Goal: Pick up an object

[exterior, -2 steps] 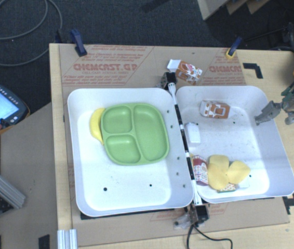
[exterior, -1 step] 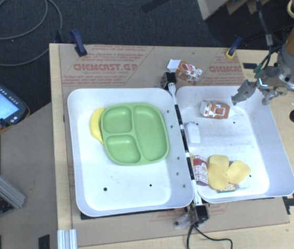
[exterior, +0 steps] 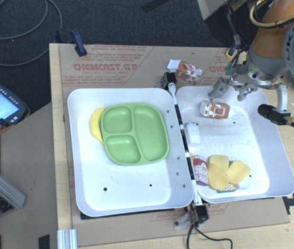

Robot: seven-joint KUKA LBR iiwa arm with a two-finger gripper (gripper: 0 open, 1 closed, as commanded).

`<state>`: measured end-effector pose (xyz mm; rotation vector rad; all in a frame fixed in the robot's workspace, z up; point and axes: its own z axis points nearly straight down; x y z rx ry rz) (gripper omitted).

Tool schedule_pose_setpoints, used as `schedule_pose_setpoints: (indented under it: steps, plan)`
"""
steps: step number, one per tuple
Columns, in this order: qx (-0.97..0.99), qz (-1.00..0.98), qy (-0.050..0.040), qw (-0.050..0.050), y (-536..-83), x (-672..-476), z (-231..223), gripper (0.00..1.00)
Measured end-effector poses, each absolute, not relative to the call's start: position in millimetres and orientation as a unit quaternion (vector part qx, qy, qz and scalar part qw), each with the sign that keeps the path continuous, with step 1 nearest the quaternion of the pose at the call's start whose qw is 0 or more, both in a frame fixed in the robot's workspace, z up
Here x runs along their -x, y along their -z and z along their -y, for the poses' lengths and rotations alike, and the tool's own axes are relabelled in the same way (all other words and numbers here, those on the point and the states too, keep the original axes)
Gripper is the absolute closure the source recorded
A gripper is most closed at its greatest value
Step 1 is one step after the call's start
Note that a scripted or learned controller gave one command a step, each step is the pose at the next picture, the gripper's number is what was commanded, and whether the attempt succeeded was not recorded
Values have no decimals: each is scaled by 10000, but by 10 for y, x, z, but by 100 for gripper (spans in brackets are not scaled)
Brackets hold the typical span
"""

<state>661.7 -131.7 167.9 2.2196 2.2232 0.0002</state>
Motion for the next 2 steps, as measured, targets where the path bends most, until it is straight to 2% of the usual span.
schedule_pose_setpoints:
  steps: [1, 2]
  plan:
    - [-7066, -7076, -5, 13, -1108, -6658, 1368, 0]
    - [-7070, -7072, -27, 36, -887, -6442, 1413, 0]
